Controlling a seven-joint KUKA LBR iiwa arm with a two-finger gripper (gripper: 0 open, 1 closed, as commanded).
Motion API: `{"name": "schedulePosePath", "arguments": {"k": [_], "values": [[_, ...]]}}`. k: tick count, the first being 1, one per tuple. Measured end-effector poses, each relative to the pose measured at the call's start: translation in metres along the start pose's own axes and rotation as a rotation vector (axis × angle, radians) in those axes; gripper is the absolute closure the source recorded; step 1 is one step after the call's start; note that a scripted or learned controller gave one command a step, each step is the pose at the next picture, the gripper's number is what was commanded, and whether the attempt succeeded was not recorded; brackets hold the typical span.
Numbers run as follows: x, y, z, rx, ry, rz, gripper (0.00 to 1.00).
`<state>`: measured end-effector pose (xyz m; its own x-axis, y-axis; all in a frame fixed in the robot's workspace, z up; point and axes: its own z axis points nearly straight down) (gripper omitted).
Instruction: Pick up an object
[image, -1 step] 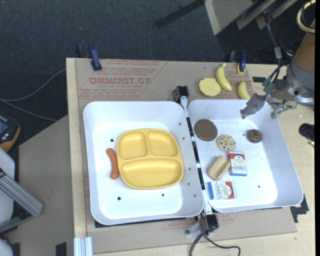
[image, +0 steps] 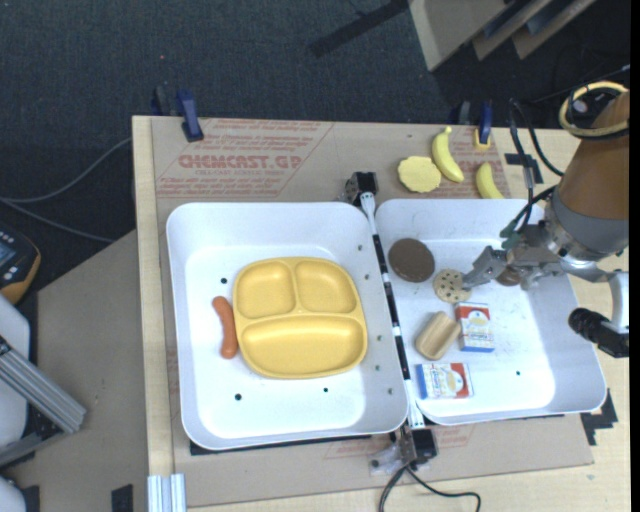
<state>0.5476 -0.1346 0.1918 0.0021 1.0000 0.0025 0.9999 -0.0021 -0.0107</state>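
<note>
Camera view: round speckled cookie lies flat in right bin, beside a brown disc and a tan bread roll. Gripper hovers just right of the cookie, metal fingers apart, empty. Glossy yellow sectioned plate fills left bin.

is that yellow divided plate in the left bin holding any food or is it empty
Empty. All three compartments of the yellow plate show bare; the hot dog lies beside it.
</note>
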Motion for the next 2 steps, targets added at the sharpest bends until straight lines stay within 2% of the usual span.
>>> {"name": "schedulePosePath", "arguments": {"k": [1, 2], "values": [[0.023, -0.013, 0.069, -0.002, 0.001, -0.003, 0.0], [0.032, -0.012, 0.104, -0.019, -0.011, 0.0, 0.0]]}}
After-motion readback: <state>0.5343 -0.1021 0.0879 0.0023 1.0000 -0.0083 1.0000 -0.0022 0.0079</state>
